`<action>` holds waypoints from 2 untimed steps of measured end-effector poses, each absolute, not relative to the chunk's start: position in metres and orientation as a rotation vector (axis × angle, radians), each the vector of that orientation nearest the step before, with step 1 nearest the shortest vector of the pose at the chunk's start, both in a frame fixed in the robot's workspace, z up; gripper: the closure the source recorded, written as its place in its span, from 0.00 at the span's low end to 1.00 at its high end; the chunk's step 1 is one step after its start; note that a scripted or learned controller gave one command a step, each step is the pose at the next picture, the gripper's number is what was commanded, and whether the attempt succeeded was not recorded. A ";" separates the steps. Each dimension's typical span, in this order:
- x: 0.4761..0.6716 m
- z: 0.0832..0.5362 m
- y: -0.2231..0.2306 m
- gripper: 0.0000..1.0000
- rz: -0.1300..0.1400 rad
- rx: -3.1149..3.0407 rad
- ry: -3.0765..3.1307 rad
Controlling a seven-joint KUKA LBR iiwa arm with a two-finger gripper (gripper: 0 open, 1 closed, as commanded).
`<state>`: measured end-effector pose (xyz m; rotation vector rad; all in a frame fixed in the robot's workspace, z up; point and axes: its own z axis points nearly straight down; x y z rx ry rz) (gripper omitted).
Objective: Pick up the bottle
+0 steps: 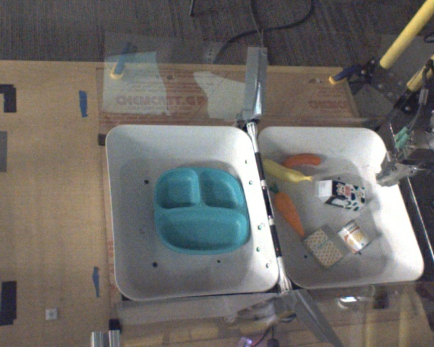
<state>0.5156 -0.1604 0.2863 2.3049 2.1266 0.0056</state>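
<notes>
Small bottle (pixel 354 236) on its side, clear w/ tan label, right bin (pixel 398 266), gripper (pixel 395 172) fingers unclear

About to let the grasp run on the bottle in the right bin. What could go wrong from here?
1. The bottle lies close beside the patterned pad, so a finger may land on the pad or drag it along.
2. It lies on its side, so it may roll away if nudged.
3. The gripper sits at the right bin's far-right rim, with the black-and-white carton between; a low approach could clip the carton.
</notes>
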 end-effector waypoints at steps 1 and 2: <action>0.480 0.315 -0.073 1.00 -0.002 2.374 2.061; 0.492 0.315 -0.019 1.00 0.000 2.411 2.014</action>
